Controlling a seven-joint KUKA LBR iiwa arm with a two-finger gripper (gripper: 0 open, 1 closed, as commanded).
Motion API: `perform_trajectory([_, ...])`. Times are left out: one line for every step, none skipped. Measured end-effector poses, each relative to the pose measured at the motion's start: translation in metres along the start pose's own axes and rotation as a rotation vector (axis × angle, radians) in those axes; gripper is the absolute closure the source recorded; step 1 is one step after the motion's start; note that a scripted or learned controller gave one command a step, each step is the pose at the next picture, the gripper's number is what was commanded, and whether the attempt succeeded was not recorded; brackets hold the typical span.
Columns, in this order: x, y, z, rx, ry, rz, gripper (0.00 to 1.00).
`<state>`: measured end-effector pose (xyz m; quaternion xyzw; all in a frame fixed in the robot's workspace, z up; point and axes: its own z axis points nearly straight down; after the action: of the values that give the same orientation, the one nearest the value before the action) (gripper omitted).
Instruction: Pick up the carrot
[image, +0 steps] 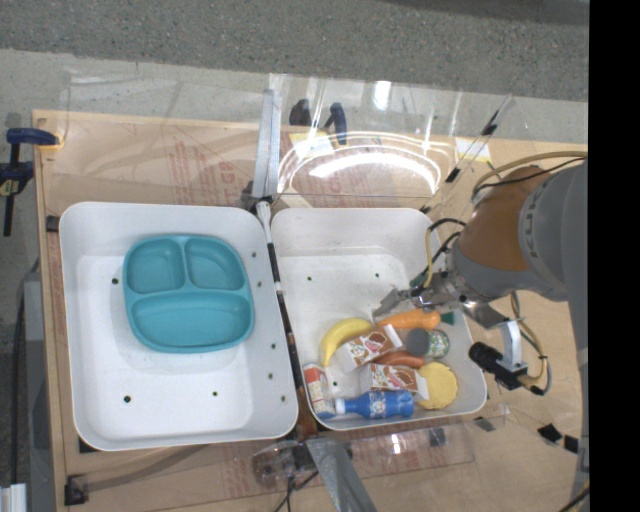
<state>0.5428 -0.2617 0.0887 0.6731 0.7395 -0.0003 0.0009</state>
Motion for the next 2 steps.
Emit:
perform_trajectory([0.005, -0.023, 0.001, 0.002, 0.005, 0.145, 0.0])
perform_trajectory([0.002, -0.024, -0.01, 0.002, 0.002, 0.143, 1.0])
